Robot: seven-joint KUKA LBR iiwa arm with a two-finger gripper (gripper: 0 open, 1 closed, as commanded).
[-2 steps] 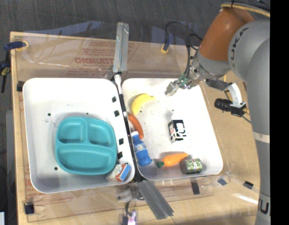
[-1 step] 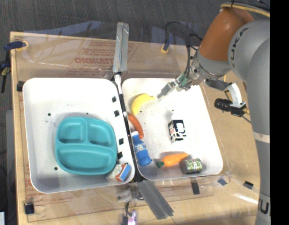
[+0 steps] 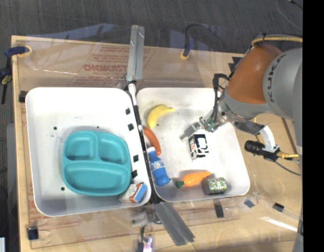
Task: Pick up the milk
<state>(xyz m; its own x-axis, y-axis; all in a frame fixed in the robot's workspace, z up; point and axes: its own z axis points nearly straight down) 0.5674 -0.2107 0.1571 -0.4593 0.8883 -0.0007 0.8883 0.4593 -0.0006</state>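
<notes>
Gripper point(image 3: 194, 132): you see spread jaws just above one milk carton point(image 3: 199, 146); one banana point(image 3: 157, 114), one carrot point(image 3: 194, 178) nearby.

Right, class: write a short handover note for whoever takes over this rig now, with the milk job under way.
Gripper: over the right bin, just above the milk, holding nothing.
Milk: the black-and-white carton on the right bin's floor, between banana and carrot.
Done: the arm has reached in near the milk.
Left: lower, grasp the milk, lift it.
</notes>
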